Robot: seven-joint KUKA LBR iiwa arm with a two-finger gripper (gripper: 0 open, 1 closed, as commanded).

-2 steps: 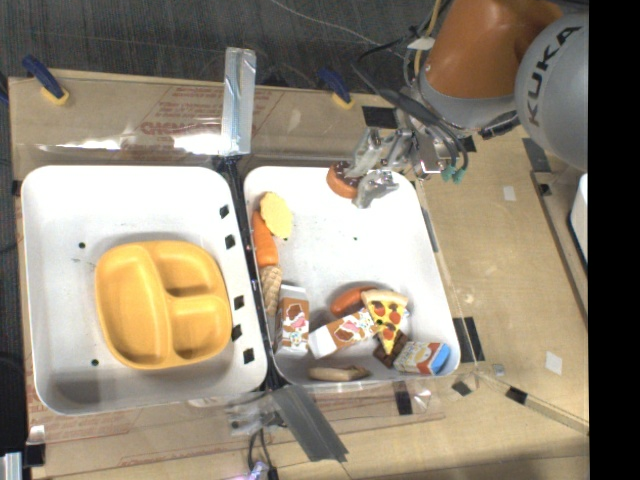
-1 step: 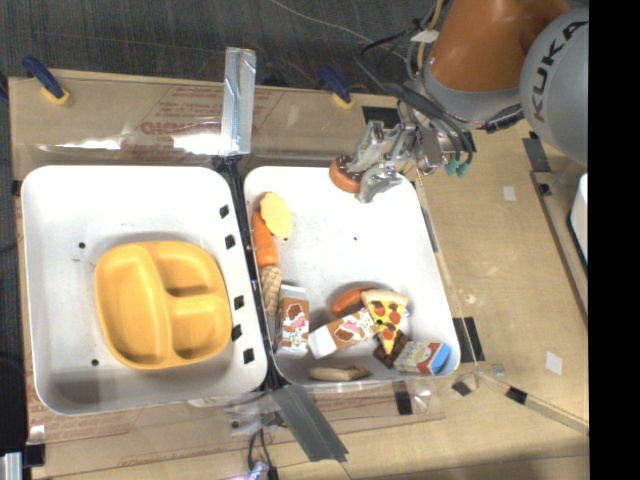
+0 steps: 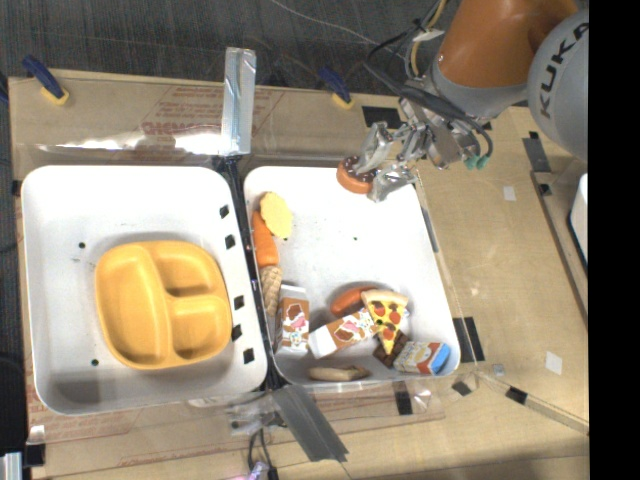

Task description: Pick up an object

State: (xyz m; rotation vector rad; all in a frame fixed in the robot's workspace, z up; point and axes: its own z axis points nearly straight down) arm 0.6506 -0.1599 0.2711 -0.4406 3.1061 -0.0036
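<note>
Gripper point(image 3: 380, 173): raised over the far edge of the right bin point(image 3: 425, 238), its fingers pointing left and toward the near side.
Grip: closed on a small orange-brown ring, a toy doughnut point(image 3: 352, 175), which shows between the fingertips at the claw's left end.
Doughnut position: over the bin's far rim, apparently clear of the floor; its flat face is turned toward the camera.
Key relation: the doughnut sits directly at the fingertips, left of the wrist, so what follows is, I judge, a lift or carry, not an approach.
Other items: a carrot point(image 3: 264, 243), pizza slice point(image 3: 385, 313) and small cartons point(image 3: 293, 323) lie along the right bin's left and near sides, well apart from the claw.
Left bin: holds a yellow divided tray point(image 3: 160, 303).
Risk: the hold looks shallow, at the ring's edge; it may slip.
</note>
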